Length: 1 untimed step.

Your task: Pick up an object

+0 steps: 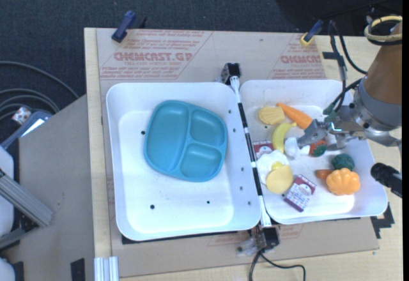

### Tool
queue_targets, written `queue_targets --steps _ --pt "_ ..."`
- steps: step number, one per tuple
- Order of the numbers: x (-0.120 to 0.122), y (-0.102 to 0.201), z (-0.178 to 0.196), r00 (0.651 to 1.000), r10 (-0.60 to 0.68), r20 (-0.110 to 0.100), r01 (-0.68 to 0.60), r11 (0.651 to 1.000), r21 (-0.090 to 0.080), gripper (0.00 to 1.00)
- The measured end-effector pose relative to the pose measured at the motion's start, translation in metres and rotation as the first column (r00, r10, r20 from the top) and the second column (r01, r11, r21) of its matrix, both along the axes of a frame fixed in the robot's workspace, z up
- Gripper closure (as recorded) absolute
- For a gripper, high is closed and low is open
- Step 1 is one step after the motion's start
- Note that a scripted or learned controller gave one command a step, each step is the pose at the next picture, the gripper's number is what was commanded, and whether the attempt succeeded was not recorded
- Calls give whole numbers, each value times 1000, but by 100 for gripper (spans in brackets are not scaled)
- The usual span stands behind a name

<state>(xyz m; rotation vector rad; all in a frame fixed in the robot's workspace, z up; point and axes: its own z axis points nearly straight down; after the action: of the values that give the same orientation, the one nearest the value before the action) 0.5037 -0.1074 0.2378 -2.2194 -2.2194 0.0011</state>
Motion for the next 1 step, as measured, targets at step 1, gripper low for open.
queue_targets --steps 1 --pt "56 -65 -133 1000 1 22 -1 1000 -2 0"
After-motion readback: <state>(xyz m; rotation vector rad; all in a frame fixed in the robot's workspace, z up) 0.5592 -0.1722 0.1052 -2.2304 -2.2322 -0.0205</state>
